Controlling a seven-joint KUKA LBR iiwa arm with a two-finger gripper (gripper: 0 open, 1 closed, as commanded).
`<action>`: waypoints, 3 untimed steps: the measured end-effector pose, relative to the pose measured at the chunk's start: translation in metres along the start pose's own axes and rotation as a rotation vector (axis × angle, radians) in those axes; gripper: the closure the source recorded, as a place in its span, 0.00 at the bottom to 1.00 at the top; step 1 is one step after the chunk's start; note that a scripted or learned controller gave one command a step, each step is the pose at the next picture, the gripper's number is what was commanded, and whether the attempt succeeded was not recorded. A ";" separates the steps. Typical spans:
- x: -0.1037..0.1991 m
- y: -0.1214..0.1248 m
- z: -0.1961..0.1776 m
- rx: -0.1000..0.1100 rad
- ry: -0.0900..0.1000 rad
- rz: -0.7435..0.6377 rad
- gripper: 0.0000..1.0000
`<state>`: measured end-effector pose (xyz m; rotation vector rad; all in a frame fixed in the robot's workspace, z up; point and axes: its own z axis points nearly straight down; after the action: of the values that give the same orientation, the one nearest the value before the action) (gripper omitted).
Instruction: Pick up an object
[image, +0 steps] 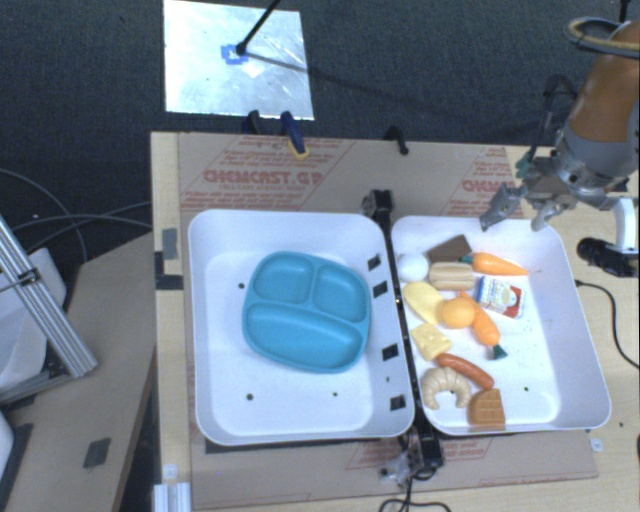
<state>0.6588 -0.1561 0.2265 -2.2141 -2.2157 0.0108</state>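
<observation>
Above the right bin's (560, 300) far edge, my gripper (524, 213) hangs spread and empty. The toy food lies clustered below, the carrot (496, 264) nearest. I judge it best to descend straight, straddling its narrow width.

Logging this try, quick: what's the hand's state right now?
Hand: open, holding nothing, above the right bin's far edge.

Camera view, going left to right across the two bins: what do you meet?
Left bin → blue divided plate → right bin, with white egg → orange ball → white snack packet; the gripper hangs open above the right bin's far edge.
</observation>
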 end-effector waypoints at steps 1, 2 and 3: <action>0.000 0.002 -0.008 -0.013 -0.002 -0.002 0.00; 0.005 0.011 0.038 -0.010 -0.001 -0.006 0.00; -0.002 0.015 0.083 -0.010 -0.002 -0.001 0.00</action>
<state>0.6729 -0.1583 0.1435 -2.2186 -2.2233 0.0019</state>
